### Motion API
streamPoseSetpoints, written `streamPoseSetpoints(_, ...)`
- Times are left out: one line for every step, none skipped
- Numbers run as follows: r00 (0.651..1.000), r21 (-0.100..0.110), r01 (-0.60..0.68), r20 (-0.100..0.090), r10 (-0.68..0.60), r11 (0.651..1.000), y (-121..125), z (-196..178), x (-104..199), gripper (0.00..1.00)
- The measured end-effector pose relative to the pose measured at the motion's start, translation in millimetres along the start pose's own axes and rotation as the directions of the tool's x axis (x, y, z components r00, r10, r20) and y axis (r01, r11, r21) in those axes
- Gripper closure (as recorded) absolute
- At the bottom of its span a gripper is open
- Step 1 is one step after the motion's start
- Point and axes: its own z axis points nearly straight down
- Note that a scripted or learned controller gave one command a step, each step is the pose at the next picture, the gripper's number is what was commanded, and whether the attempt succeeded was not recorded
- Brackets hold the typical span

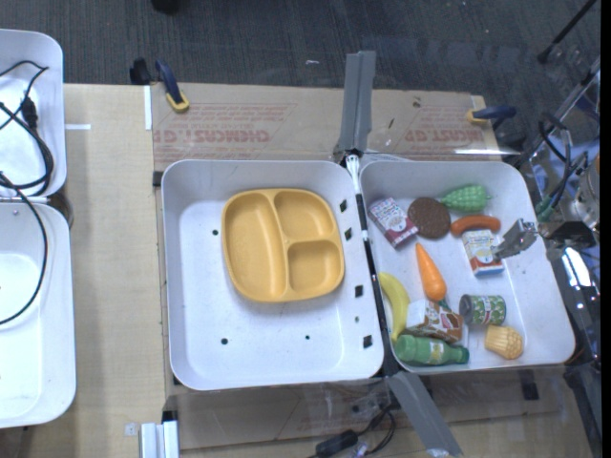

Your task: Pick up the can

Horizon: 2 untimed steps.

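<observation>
Approach step, nothing grasped yet. Can (482, 309) lies on its side in right bin (546, 256), between carrot (431, 274) and corn (504, 342). Tool (516, 239) hovers above it near carton (483, 253), fingers apparently parted, empty. Next: descend over can.

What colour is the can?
Green, with a silvery end; the can shows in the camera view.
</observation>
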Motion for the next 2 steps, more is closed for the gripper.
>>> streamPoseSetpoints(1.000,-0.001,0.028,0.001,-0.028,1.000,40.7,-5.5,-43.6,0.00)
streamPoseSetpoints(0.999,0.000,0.051,-0.001,-0.051,0.999,-11.5,72.2,-17.3,0.00)
